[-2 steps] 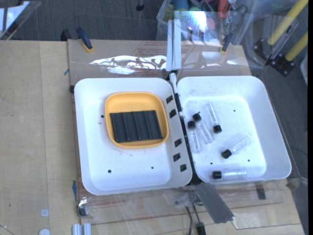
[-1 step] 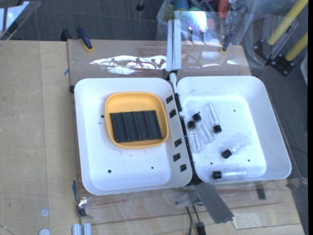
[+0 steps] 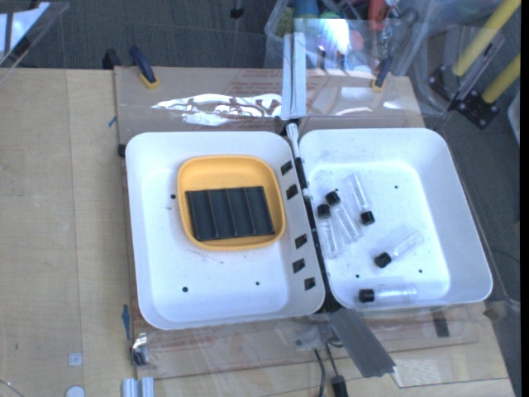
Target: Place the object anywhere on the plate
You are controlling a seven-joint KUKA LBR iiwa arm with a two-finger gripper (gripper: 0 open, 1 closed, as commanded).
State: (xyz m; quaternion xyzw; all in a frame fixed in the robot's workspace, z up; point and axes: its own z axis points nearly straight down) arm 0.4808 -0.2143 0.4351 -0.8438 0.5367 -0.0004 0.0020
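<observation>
Glossy plastic plate (image 3: 189, 178), clear vials (image 3: 397, 244)

You'll struggle to count the clear vials (image 3: 357, 213) in the right bin (image 3: 463, 222): their transparent bodies blur into the white floor. The clear tub (image 3: 364, 11) of clutter is cut off at the top edge.

A single fixed camera looks down on the bench (image 3: 58, 222) at a slant from above its front edge, facing toward the back, where a clear box of clutter (image 3: 372, 15) and dark floor fill the top of the frame. It sits far enough off to take in both white bins whole, the left bin (image 3: 157, 292) and the right bin (image 3: 459, 246), side by side in mid-frame.
</observation>
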